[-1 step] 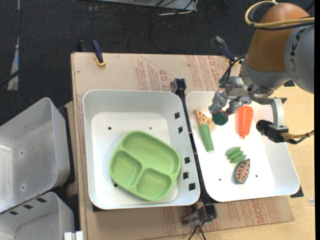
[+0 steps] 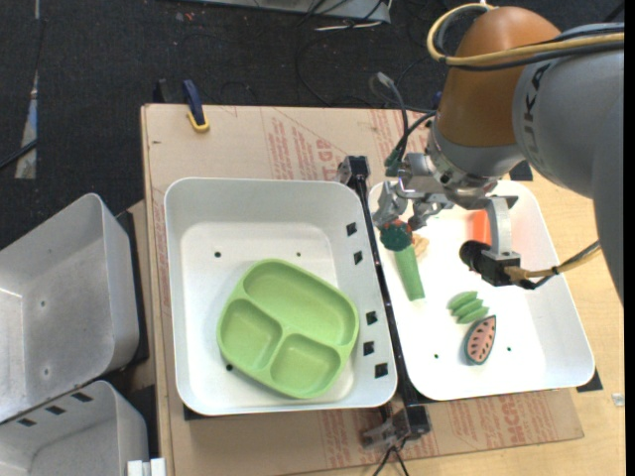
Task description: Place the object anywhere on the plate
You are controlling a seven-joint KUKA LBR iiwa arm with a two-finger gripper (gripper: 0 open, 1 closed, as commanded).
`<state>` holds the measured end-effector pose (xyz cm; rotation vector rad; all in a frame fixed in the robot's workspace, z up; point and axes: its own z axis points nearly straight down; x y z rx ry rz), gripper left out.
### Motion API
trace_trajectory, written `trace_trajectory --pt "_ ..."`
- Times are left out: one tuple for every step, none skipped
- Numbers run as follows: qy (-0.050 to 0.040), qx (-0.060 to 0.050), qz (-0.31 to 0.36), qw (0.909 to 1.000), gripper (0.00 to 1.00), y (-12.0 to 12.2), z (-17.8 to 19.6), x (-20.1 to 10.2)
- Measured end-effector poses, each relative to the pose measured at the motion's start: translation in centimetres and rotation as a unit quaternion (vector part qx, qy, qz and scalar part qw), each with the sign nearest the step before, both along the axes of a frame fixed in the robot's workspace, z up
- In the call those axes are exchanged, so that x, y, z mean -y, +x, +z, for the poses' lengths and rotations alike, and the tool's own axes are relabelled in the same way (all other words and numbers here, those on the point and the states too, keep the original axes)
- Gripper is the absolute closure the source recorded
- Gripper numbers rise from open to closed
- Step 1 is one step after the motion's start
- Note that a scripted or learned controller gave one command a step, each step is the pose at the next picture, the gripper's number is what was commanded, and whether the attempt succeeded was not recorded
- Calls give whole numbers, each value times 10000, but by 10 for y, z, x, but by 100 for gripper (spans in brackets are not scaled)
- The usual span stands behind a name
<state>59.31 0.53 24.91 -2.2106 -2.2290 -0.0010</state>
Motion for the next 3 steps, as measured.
trace_trajectory --pt "-3 17 1 10000 100 15 2 -52" --pt "-5 -7 -5 10000 100 22 -23 -101" --pt "-13 2 -27 10000 0 23 -22 -98"
